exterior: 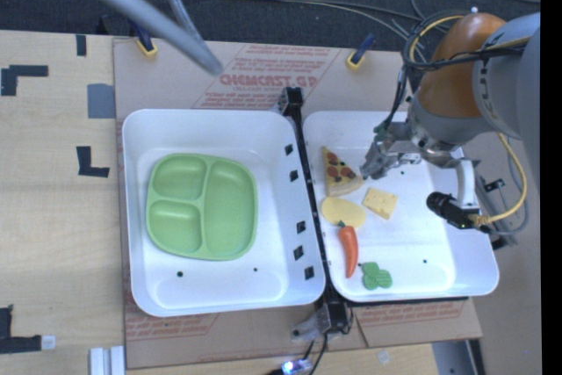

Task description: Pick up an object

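Green divided plate (pixel 201 205) in white bin (pixel 140 136); red-spotted pizza slice (pixel 339 171), yellow cheese (pixel 380 203), orange-red carrot (pixel 349 248)

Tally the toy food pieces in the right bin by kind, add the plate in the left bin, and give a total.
Pizza slice: 1
Cheese wedge: 1
Yellow rounded piece: 1
Orange-red carrot or chili: 1
Green leafy piece: 1
Green divided plate: 1
Total: 6

The gripper (pixel 376 161) was too small and dark to make out how its fingers sat. The arm (pixel 492 75) got cut off at the right edge, and its wrist hid part of the right bin (pixel 439 272)'s far wall.
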`<state>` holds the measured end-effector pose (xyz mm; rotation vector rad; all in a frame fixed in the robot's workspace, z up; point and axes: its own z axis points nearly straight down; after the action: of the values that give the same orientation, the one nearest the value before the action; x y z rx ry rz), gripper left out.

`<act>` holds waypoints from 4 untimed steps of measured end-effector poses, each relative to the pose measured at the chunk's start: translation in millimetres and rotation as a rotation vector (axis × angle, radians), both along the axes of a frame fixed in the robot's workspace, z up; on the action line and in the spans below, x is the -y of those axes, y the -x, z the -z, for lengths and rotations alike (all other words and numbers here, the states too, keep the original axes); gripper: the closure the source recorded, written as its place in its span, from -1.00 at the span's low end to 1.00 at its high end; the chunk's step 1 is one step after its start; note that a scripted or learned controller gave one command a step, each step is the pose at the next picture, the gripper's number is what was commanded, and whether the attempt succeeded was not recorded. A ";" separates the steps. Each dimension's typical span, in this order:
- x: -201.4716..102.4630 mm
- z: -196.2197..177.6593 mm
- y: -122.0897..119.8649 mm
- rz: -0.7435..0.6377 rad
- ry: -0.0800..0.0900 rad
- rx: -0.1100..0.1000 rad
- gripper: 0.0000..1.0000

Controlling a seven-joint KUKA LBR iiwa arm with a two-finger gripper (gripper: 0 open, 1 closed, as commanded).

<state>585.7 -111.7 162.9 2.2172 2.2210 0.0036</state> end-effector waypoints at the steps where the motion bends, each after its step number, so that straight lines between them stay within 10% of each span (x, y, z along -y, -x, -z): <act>1: -3.1 -43.5 -4.8 0.000 0.000 0.000 1.00; 2: -3.2 -76.9 -5.7 0.001 0.000 -0.001 1.00; 4: -106.4 -76.1 -30.4 -0.004 -0.001 -0.004 1.00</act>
<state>616.0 -5.3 238.9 2.2153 2.2280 -0.0005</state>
